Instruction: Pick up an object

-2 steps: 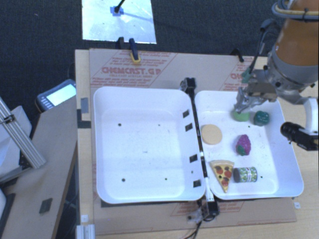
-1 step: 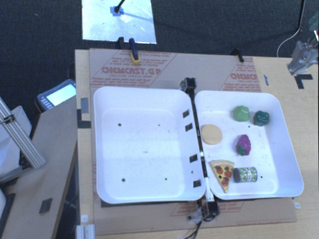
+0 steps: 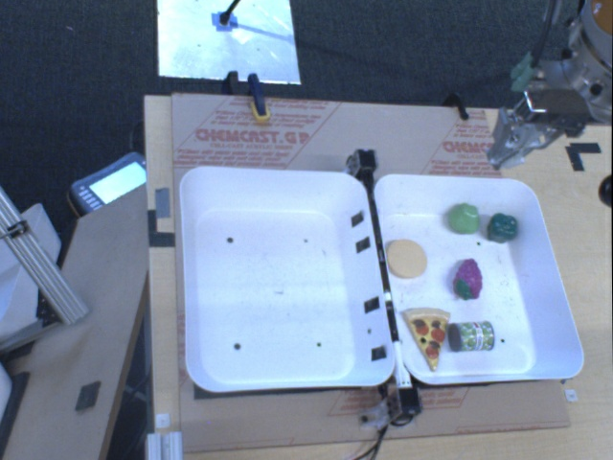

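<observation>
Tool hovers above the right bin's far rim — nothing between its fingers.

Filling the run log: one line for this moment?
hand above right bin's far rim | nothing visibly held | bin: pizza slice, can, purple grapes

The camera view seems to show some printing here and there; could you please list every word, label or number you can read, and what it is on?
"CHEMCAST GP": red print on the brown sheet behind the left bin.
Red print again behind the right bin: too cut off to read.
Can label: too small to read.
Device screen: too blurred to read.
</observation>
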You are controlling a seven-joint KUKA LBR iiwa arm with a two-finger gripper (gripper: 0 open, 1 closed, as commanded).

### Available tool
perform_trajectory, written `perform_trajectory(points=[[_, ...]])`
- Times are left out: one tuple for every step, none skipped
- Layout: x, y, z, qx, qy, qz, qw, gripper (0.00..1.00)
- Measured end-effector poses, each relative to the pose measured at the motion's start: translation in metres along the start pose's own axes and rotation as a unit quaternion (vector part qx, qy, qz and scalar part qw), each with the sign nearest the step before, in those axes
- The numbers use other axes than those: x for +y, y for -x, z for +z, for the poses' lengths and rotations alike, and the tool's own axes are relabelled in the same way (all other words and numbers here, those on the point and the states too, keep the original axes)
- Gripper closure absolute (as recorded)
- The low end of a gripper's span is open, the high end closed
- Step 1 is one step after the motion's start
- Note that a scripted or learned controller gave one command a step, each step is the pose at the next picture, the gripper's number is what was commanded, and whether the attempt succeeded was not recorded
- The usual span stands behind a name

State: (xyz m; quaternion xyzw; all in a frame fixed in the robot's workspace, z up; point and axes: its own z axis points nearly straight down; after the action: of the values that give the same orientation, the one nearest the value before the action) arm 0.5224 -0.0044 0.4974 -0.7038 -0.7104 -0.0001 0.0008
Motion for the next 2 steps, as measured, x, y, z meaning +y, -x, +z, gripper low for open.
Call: perform_trajectory(points=[[-0.038, 0.017, 0.099, -0.001, -0.004, 0.005, 1.0000, 1.00], [-0.013, -0.069, 0.050, 0.001, 0.004, -0.002, 1.0000, 1.00]])
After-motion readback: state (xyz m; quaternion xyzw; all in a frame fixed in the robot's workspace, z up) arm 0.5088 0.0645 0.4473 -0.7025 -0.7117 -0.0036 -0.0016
